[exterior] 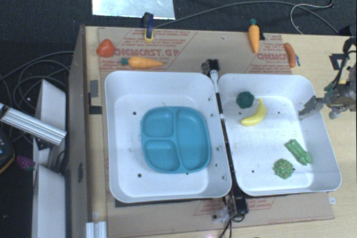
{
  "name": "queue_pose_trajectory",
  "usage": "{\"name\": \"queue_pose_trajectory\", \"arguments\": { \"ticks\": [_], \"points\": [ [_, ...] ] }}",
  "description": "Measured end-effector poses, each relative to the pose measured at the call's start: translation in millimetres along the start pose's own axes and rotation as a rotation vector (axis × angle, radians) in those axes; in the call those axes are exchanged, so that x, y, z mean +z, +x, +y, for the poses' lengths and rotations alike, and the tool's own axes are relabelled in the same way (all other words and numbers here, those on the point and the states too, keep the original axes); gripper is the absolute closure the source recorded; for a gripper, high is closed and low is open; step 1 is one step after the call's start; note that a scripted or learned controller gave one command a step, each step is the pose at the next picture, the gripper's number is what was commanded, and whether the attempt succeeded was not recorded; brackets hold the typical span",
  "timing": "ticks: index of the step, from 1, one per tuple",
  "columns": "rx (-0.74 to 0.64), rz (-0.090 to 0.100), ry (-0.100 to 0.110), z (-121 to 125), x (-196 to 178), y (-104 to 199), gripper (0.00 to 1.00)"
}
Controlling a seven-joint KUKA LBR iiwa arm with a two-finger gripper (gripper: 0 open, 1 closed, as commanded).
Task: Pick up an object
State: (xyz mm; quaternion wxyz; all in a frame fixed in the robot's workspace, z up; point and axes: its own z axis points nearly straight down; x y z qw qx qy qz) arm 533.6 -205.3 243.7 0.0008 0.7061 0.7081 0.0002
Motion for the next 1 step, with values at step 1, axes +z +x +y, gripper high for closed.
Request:
{"name": "queue_pose_trajectory", "arguments": {
  "ticks": [1],
  "points": [
    [-0.001, 0.002, 0.001, 53.0, 66.5, 56.9, 0.00]
  ]
}}
